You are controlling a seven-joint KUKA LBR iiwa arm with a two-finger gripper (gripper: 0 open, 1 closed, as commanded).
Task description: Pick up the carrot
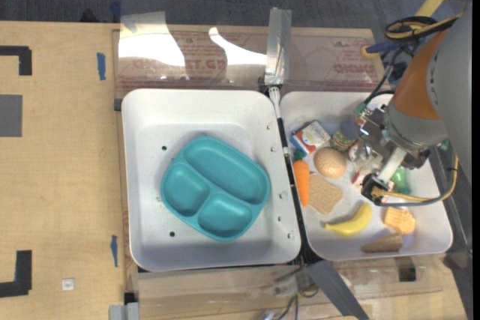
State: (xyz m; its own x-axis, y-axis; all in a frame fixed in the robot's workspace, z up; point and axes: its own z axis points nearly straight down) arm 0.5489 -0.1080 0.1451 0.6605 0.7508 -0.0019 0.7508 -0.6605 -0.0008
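A pale wooden bench bears two shallow white bins side by side, with clear sheeting folded behind them. The carrot (pixel 301 182) lies in the right-hand bin (pixel 439 236), tight against the wall it shares with the left bin (pixel 142 161). Its long axis runs nearly parallel to that wall, from the far side of the bin toward the near side.

Just beside it on the open side sit a pale egg-shaped piece (pixel 329 162) and a slice of bread (pixel 324 196), the slice appearing to touch or nearly touch the carrot. A banana (pixel 349 221) curves below them, and a small carton (pixel 311 137) stands beyond the carrot's far end.

The gripper (pixel 360 155) hangs over the middle of the same bin, so the carrot lies toward the picture's left of it, past the egg-shaped piece. How wide the gripper stands cannot be told here, and nothing is seen held in it.

Room looks tight: the wall crowds one flank, the bread the other. Closing across the carrot's short width probably suits best.
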